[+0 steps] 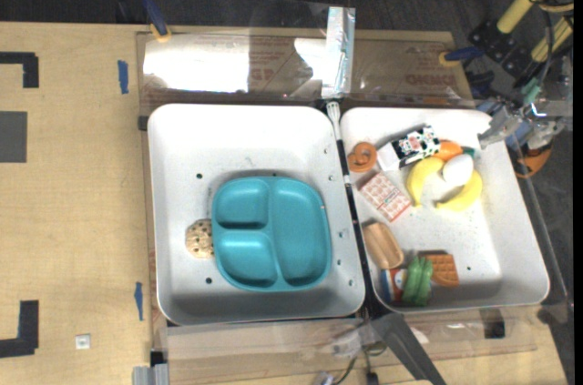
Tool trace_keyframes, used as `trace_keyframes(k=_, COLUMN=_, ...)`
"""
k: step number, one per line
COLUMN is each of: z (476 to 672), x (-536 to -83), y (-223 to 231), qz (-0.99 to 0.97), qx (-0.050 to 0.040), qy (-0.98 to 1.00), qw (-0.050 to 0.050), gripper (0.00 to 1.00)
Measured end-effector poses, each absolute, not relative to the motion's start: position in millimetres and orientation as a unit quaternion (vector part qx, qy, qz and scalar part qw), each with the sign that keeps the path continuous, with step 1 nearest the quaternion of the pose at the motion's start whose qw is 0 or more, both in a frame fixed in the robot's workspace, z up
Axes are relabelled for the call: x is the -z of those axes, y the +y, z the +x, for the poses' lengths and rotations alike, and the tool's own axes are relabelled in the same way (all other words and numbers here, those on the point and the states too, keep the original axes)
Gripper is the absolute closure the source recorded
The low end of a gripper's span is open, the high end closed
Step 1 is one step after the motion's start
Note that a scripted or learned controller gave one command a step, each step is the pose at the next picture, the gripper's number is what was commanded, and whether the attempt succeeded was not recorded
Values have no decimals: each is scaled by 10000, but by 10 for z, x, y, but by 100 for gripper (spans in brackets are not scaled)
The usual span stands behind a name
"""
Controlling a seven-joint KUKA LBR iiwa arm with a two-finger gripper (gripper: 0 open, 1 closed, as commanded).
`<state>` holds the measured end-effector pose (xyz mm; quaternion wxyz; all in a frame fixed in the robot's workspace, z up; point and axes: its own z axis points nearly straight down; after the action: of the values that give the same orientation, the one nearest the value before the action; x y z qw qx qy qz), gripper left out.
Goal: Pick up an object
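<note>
Down at the near edge of the right bin, a green ridged toy sits against a small orange waffle-like piece, both close to the near rim. Just behind them, by the bin's left wall, lies a tan bread-shaped toy. Across the divide, the left bin carries a teal divided plate with three compartments, filling its near half, and a speckled cookie peeks out touching the plate's left edge.

Moving back in the right bin: a pink checked packet lies tilted near the left wall, its print too small to read. Beside it, toward the middle, a yellow banana curls around a white egg-like piece, with something orange touching behind. At the far left corner, a small brown doughnut, and next to it a white carton with black patches, cow-style; no lettering is legible.

The gripper hangs over the far right corner of the right bin, by the rim, apart from the banana cluster. Nothing shows between its fingers, and whether they are spread or closed is impossible to tell. The arm runs off to the right.

Farthest back, a clear plastic sheet stands behind the bins, over cardboard with faint reddish print, unreadable here. Blue tape marks dot the wooden bench.
</note>
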<state>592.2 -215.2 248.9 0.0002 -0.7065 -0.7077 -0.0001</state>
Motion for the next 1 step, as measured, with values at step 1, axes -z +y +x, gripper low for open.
trace_keyframes(k=1, z=5377, x=-1253, y=-1873, qz=-7209, qx=-23, qy=-6930, qw=41, gripper=0)
